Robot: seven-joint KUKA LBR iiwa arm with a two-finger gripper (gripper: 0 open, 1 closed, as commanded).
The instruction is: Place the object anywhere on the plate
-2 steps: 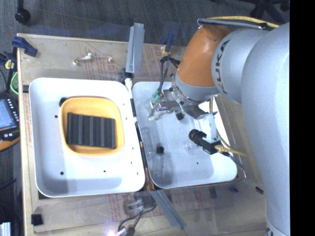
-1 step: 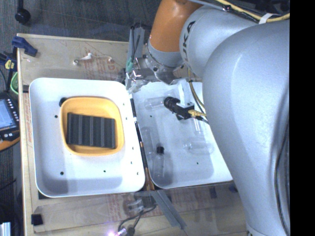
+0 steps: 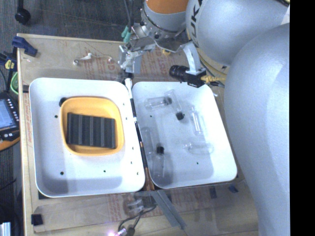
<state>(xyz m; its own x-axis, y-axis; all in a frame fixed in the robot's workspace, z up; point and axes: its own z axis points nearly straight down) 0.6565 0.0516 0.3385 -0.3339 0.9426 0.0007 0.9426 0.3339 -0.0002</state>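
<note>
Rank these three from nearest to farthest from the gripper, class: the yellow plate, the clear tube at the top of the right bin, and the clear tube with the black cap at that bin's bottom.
Measured from the gripper, above the bins' top edge:
1. Clear tube, top of the right bin.
2. Yellow plate, left bin.
3. Black-capped tube, bottom of the right bin.

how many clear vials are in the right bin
4: one top-centre, one at the right, one lower right, one along the left wall. Clear plastic is faint; others may be missed.
</note>
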